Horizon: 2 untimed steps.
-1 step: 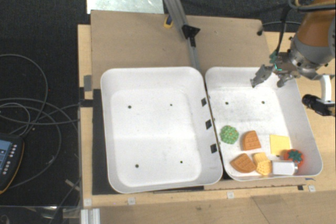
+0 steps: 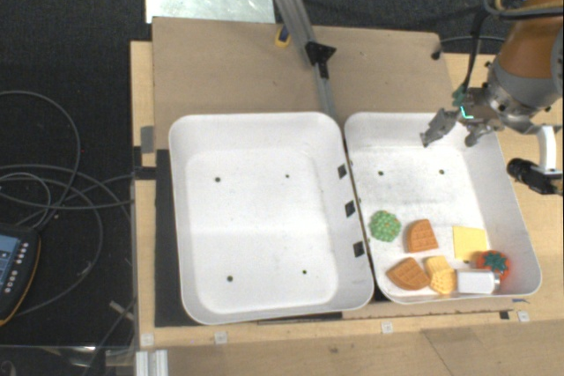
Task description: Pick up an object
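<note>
Smooth plastic on matt board

Two shallow white plastic bins [image 2: 264, 132] look smooth and faintly glossy; the brown bench board [image 2: 229, 66] beneath is matt, and the dark floor carpet [image 2: 70, 13] looks rough.

Two shallow white plastic bins sit side by side on the bench [image 2: 229, 66]. Small food-shaped toys [image 2: 436, 258] cluster in the right bin's [image 2: 414, 180] near corner; the left bin [image 2: 256, 207] lies beside it.

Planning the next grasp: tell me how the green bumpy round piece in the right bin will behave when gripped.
The green piece looks rounded, so it may roll or squirt sideways if pinched off-centre. Its knobbly surface probably gives the fingers some purchase. It seems small and toy-like, likely light. The orange wedge lies close beside it and could get nudged.
</note>
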Each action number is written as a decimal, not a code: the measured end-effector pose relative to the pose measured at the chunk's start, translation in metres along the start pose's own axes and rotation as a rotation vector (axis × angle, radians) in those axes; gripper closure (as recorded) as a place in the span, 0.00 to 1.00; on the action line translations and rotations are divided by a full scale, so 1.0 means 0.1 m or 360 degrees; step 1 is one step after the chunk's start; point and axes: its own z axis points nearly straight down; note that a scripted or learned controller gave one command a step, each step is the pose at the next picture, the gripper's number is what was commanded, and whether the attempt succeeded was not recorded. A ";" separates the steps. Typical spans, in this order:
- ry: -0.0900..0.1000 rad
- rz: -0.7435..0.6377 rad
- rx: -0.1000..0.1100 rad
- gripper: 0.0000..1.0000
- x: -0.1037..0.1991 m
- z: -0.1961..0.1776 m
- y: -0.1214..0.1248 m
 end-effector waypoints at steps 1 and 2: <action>0.0001 0.0007 0.0005 0.00 -0.02 0.44 -0.06; 0.0002 0.0002 0.0006 0.00 0.07 0.91 -0.04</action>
